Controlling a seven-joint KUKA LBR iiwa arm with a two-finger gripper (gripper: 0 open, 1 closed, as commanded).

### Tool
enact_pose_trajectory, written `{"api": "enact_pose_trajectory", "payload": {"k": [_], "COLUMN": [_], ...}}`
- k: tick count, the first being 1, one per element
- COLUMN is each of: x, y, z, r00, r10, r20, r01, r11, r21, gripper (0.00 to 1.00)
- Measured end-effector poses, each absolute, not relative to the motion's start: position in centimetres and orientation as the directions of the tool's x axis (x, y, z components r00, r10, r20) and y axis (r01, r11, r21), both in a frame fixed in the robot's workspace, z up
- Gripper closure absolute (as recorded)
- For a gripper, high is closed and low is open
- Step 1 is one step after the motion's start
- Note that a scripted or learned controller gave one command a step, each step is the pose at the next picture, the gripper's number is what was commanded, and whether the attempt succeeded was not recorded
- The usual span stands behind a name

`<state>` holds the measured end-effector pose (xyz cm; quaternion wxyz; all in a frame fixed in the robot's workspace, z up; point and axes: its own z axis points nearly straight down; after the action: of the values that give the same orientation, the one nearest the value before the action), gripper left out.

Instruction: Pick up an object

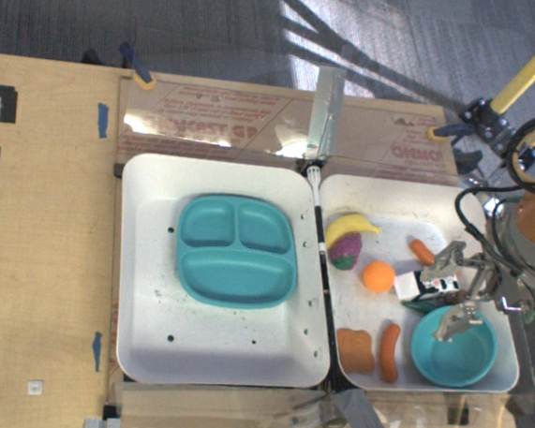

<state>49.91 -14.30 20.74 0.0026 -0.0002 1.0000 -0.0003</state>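
The gripper [457, 297] is poised at three o'clock in the right bin [396, 197], over the teal bowl [456, 354] and near the orange ball [378, 277], presumably for a pick, though whether the fingers are spread cannot be told.

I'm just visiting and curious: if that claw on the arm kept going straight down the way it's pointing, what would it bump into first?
Most likely the teal bowl: the gripper hangs over its near rim, pointing down into the right bin. Depth is hard to judge from this angle, so it might land on the rim instead of inside.
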Motion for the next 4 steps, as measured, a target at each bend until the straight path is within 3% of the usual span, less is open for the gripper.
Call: {"api": "enact_pose_trajectory", "payload": {"k": [1, 2, 3, 4], "x": [51.4, 58.2, 49.3, 54.3], "y": [-13.9, -11.8, -14.1, -16.7], "z": [9.0, 8.9, 8.9, 8.9], "r00": [-0.997, -0.999, -0.989, -0.961], "r10": [-0.076, -0.039, 0.148, 0.277], "r20": [-0.015, -0.015, -0.011, -0.014], "r01": [-0.076, -0.039, 0.148, 0.277], "r11": [0.997, 0.999, 0.989, 0.961], "r21": [-0.004, -0.001, 0.000, 0.002], "gripper": [0.00, 0.00, 0.00, 0.00]}}
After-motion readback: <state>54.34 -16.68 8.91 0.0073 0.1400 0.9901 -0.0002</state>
